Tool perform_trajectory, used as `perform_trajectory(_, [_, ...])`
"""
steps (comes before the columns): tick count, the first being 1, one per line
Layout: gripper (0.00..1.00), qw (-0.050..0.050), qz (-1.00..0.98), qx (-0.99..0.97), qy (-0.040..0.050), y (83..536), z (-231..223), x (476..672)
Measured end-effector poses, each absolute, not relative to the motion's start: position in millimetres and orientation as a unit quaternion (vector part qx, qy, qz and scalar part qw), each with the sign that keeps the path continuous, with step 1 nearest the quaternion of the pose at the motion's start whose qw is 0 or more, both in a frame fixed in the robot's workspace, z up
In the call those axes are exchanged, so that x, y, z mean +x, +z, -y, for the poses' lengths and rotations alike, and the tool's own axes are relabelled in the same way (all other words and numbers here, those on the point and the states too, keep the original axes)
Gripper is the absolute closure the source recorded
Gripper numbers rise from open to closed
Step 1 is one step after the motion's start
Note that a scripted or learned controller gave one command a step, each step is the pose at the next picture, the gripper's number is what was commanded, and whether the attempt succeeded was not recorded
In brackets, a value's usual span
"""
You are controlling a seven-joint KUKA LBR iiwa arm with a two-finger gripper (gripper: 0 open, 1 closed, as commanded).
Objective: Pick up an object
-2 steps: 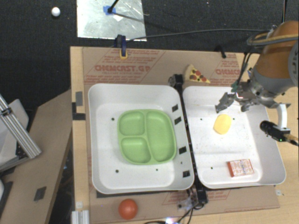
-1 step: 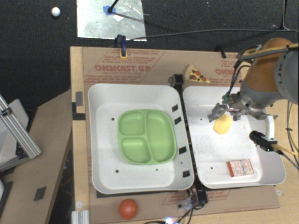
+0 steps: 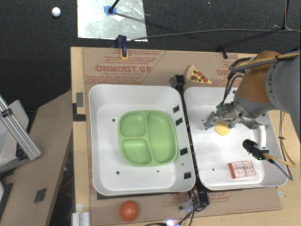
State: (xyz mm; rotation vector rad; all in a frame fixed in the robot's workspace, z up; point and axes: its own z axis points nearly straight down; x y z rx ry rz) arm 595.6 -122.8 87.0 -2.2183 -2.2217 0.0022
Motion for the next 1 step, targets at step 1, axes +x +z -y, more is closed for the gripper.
perform_trajectory(1, [1.00,-0.002,0.708,-0.707,-0.0010,101.1,123.4,597.6])
